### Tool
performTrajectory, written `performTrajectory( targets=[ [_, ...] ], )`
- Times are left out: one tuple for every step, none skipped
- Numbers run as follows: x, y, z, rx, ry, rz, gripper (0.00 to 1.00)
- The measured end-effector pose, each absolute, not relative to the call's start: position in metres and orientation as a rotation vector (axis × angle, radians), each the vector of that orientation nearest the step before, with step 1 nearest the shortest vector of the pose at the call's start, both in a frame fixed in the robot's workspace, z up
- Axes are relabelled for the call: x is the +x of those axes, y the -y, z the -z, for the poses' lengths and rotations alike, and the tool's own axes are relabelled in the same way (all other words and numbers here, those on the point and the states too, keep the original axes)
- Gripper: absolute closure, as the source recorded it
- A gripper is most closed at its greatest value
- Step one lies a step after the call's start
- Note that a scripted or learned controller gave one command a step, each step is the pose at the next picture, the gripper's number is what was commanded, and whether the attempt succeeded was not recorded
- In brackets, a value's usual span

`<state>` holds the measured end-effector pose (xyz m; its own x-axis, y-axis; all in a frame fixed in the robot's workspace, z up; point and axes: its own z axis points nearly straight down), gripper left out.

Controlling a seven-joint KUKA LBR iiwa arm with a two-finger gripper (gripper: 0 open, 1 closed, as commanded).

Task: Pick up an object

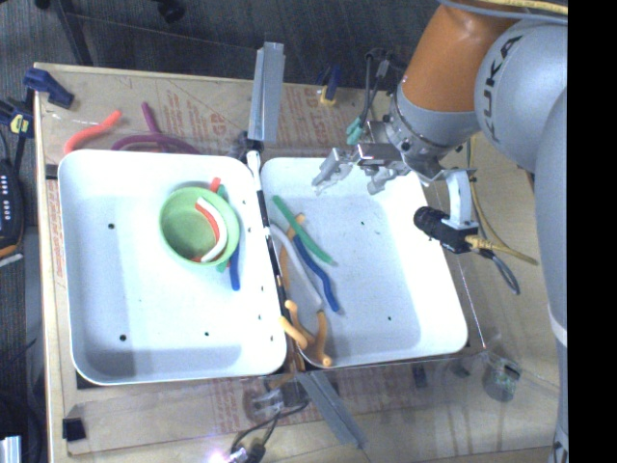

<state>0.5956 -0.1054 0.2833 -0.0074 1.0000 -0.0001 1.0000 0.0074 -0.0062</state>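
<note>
You are looking down at a slant on a wooden desk (174, 95) that carries two shallow white bins side by side. The grey arm with its orange band reaches in from the right, and its claw (352, 170) hangs over the far edge of the right bin (405, 287). The two fingers are spread apart and nothing sits between them, so the claw is open and empty, apparently poised above the bin rather than committed to any one item.

The things you could pick lie toward the left side of that right bin, near the wall it shares with its neighbour. A green stick (301, 230) and a blue stick (316, 270) cross one another there, and a few orange pieces (307, 338) sit bunched in the near left corner. They are crowded against the wall, which would likely leave the fingers little room on that side. The claw is well apart from them, farther back and to their right.

The left bin (125, 307) holds a green bowl (193, 225) with a red and white curved piece (214, 222) resting inside it and a blue piece (233, 270) just beside its near right rim.

Outside the bins, on the far left of the desk, an orange strip (92, 130) and a purple loop (154, 141) lie loose.

My judgement: the pick has not begun, and the crossed sticks look the most reachable target.
</note>
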Motion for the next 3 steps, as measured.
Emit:
performTrajectory(
  targets=[
    [0.621,0.107,-0.153,-1.938,2.468,-0.005,0.0],
    [0.581,0.138,-0.094,-1.988,2.437,-0.001,0.0],
    [0.581,0.139,-0.104,-1.981,2.442,-0.006,1.0]
  ],
)
